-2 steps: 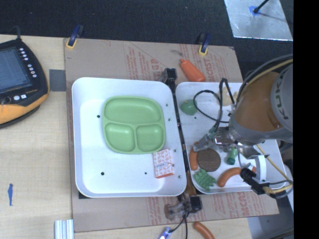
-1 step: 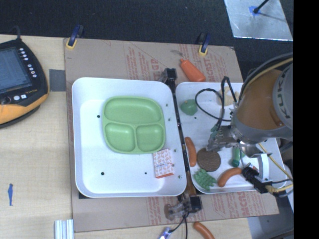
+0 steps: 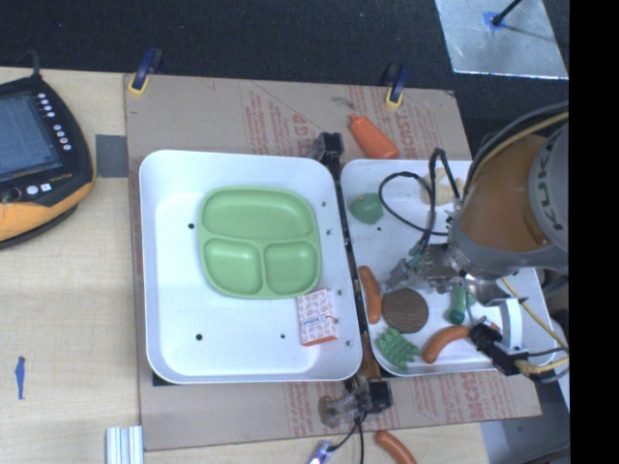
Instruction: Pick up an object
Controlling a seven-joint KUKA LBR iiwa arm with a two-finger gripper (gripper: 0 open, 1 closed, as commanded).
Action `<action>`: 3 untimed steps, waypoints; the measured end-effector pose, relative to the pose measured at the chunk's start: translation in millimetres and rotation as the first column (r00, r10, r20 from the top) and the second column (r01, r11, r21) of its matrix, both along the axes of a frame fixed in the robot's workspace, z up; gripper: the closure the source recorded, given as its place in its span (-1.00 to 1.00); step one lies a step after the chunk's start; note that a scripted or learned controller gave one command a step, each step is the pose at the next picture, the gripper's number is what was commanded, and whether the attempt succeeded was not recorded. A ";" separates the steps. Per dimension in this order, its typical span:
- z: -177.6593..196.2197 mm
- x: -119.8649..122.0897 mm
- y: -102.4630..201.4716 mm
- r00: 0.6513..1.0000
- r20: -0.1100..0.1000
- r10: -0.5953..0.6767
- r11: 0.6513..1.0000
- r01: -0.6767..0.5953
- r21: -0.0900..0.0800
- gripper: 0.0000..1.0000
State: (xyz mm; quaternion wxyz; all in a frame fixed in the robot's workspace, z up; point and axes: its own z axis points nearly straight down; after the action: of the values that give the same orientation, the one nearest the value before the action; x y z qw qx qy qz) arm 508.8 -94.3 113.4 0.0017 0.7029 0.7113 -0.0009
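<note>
Claw low over the crowded right bin

We see the grey-and-orange arm's claw [image 3: 426, 271] down in the right white bin [image 3: 382, 177], just above a round brown cookie-like disc [image 3: 404, 310]; we cannot tell how it stands. An orange sausage-shaped toy [image 3: 443, 341] lies beside the disc.

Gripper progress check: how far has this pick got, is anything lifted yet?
Done: the arm has reached over the right bin. In hand: the gripper sits low among the items, beside the brown disc; nothing shows between its fingers. Left: the actual grasp and lift. The disc, orange sausage and green leafy piece all lie in the bin.
</note>
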 end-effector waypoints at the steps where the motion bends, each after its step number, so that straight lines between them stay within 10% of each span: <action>1: 33.8 117.4 -61.8 1.000 -0.002 -0.008 1.000 0.008 0.003 -1.00; 2: 85.7 51.1 -97.7 1.000 -0.004 -0.010 1.000 0.010 0.004 -1.00; 3: -8.2 20.7 -114.4 1.000 -0.006 -0.007 1.000 0.007 0.004 -1.00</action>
State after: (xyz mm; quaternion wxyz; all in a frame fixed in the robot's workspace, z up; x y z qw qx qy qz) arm 529.6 -208.8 105.2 -0.0017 0.7053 0.7089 -0.0017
